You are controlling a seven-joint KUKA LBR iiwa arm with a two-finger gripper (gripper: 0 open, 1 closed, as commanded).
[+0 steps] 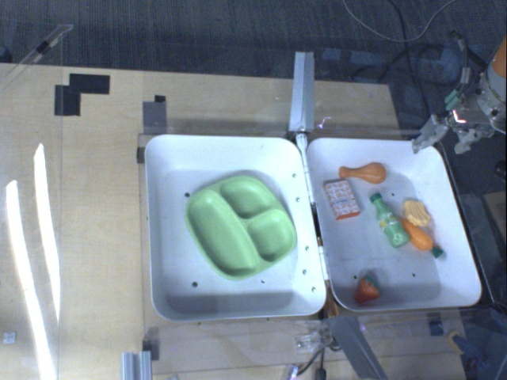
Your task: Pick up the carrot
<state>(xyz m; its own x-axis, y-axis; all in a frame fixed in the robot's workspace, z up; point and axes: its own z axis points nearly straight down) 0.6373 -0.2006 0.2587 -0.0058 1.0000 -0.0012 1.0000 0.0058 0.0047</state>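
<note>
Wood-toned surface (87, 212) spreads under everything, pale and bare on the left, with black tape marks near its far-left corner. Two shallow white bins sit on it side by side, touching along a shared middle edge below an upright metal post (302, 93). The left bin (170, 283) holds a light green divided tray (240, 226) with three compartments, lying at a slight angle near the bin's middle. The right bin (451, 279) holds several small things scattered across its floor. At the upper right, the arm's end effector (453, 131) hangs just past the far right corner of the right bin, over the rim area and well apart from the items inside; whether it is released or clenched cannot be told, since it is small and blurred against the dark background. Inside the right bin, a tan drumstick-shaped piece (364, 172) lies near the far side. Just below it toward the middle divider lies a small pinkish box with a dotted pattern (341, 199). A green bottle (388, 222) lies at a slant near the bin's centre. Just beside the bottle, on its right, lies the carrot (420, 236), orange with a dark green end pointing toward the near right, flat on the bin floor. A yellowish crinkled piece (416, 211) touches the carrot's upper end. Near the front edge lies a small red strawberry-like item (367, 290), apart from the others.
</note>
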